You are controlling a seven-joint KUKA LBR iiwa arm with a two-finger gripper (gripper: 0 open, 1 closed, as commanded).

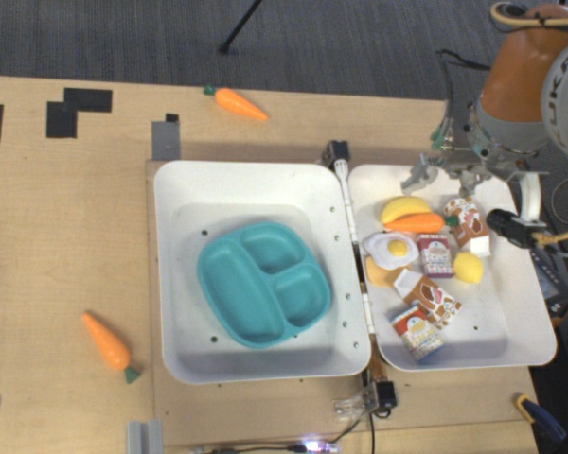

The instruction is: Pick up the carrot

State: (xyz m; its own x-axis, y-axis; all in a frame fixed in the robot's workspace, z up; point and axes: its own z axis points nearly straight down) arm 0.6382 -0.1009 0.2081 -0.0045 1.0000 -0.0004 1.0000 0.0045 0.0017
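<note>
An orange carrot (415,223) lies in the right bin (511,343), in its far half, just in front of a yellow banana-like piece (404,208). My gripper (445,176) hangs over the bin's far edge, a little behind and to the right of that carrot. Its fingers (419,171) stand open with nothing between them. Two more carrots lie outside the bins on the bench: one (238,104) behind the left bin, one (107,342) at the front left.
A teal divided plate (263,282) lies in the left bin (170,253). Crowded around the carrot are a fried egg (393,249), a lemon (468,269) and several small cartons (436,255), (424,318), (465,218).
</note>
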